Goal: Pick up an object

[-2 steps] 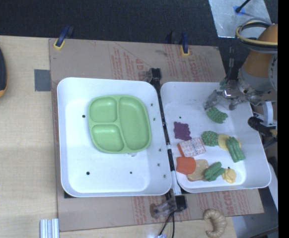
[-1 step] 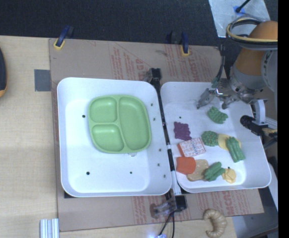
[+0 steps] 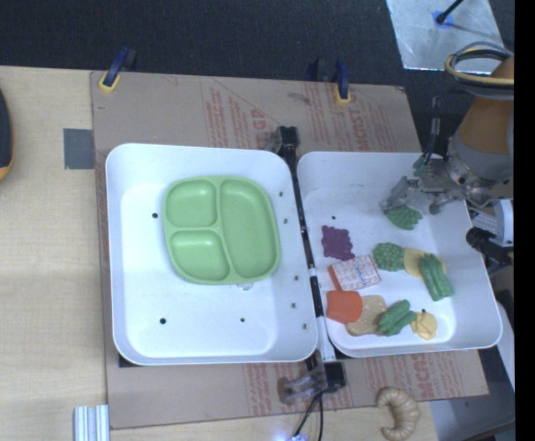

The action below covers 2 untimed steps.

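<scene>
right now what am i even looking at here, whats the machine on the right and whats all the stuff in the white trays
This is one picture from a fixed camera above a bench, looking down at a slant. The machine at the right is a robot arm, grey with an orange band, ending in a two-finger gripper. A program drives it to pick things up.

On the bench sit two shallow white bins side by side. The left bin holds a green divided plate. The right bin holds small toy foods: a purple grape bunch, green vegetable pieces, a red piece and some yellow bits. The gripper hangs just above a small green piece near the bin's far side; I can't tell whether it grips it.
</scene>
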Motion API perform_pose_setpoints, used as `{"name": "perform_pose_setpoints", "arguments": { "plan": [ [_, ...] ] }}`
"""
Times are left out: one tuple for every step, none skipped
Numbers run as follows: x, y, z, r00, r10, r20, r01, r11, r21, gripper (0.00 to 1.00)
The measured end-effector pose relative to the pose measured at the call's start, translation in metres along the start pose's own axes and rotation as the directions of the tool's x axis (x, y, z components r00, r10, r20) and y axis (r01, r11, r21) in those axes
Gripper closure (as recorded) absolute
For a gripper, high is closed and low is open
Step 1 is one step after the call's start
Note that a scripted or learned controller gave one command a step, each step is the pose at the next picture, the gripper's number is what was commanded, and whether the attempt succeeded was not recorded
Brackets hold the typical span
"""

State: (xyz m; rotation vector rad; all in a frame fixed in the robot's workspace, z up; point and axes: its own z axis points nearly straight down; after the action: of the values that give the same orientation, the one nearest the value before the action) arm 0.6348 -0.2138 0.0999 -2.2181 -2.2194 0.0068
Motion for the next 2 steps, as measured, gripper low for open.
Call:
{"name": "perform_pose_setpoints", "arguments": {
  "plan": [
    [0.024,0.022,0.005,1.000,-0.006,0.000,0.006,1.000,-0.005,0.00],
    [0.001,-0.003,0.008,1.000,-0.001,0.000,0.001,1.000,0.000,0.00]
  ]
}}
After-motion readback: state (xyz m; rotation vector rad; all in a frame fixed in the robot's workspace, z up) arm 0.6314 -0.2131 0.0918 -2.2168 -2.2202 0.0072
